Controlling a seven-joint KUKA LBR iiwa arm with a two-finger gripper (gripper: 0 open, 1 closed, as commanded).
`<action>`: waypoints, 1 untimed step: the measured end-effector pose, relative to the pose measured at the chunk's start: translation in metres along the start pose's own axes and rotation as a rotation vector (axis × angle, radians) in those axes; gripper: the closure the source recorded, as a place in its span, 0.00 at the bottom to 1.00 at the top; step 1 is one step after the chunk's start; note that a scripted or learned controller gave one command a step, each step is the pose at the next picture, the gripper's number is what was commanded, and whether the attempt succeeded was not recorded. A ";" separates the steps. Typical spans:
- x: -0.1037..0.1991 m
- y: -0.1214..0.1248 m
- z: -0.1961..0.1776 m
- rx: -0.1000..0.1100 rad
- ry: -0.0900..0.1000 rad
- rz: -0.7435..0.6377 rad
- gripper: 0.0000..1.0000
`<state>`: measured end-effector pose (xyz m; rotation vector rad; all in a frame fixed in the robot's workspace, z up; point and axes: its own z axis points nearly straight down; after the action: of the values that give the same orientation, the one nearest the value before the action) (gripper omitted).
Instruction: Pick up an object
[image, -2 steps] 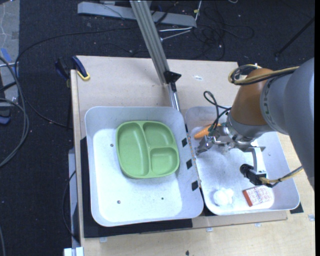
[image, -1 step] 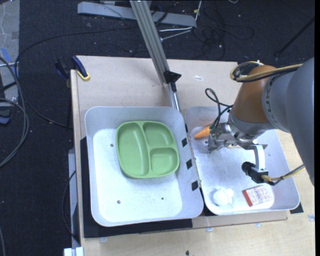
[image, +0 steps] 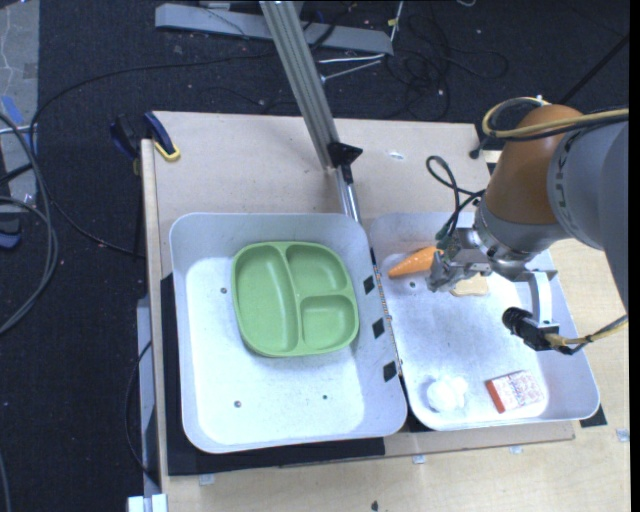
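An orange carrot-shaped object (image: 411, 262) lies at the back left of the right bin (image: 470, 345). Just to its right sits a pale tan piece (image: 470, 287), partly under my gripper (image: 447, 276). The gripper hangs low over the back of the right bin, between the carrot and the tan piece. A white round object (image: 446, 393) and a red and white packet (image: 516, 391) lie near the bin's front edge.
A green three-compartment plate (image: 296, 297) lies in the left bin (image: 270, 400). A metal pole (image: 312, 95) slants up from the bench's back between the bins. Cables (image: 545, 336) hang from the arm over the right bin's right side.
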<state>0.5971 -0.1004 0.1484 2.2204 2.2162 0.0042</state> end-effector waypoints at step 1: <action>0.000 0.006 -0.063 -0.002 0.000 -0.004 1.00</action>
<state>0.6026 -0.1007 0.2119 2.2147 2.2190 0.0064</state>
